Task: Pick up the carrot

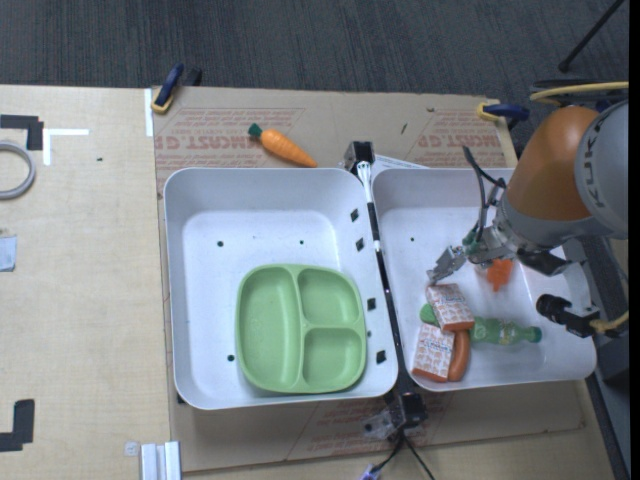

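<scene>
Carrot point(283, 146) lies on the cardboard behind the left bin point(190, 268), outside both bins, its long axis slanting from the green top at upper left to the tip at lower right. The hand point(470, 255) hangs in the right bin point(400, 208), well apart to the carrot's right; whether it is released or clenched I cannot tell. The left bin holds a green tray point(300, 328); the right holds cartons point(450, 308), a green bottle point(505, 334) and an orange piece point(498, 273).

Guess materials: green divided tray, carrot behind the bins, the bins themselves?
Green tray: likely moulded plastic, matte, uniform colour, rounded compartments. Carrot: probably a plastic toy, smooth even orange, green cap. Bins: white plastic by the look, slight sheen, rounded corners.
</scene>
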Tool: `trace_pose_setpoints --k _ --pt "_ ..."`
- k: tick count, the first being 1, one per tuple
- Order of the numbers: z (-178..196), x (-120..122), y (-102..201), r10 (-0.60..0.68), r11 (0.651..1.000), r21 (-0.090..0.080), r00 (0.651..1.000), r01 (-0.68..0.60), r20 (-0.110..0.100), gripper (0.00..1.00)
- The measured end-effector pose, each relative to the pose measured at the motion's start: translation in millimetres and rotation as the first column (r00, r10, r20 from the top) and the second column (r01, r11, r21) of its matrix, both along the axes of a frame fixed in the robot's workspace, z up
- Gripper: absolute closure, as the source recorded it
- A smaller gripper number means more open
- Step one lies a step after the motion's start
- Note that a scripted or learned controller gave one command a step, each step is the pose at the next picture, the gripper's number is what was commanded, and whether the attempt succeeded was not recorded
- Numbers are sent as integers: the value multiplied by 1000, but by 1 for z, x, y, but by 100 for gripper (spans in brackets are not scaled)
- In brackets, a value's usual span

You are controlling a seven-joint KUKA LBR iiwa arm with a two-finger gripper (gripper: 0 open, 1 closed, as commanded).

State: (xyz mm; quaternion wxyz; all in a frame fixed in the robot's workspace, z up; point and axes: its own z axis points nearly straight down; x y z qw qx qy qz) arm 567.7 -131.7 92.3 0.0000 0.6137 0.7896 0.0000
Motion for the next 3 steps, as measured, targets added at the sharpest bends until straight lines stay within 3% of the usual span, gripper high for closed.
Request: trace_pose_setpoints --k 1,2,3 --pt "157 92 0 130 991 -2 991 -130 2 0" --pt "0 71 -14 209 978 -1 978 -209 1 0" --pt "0 24 32 262 965 0 965 -262 0 0"
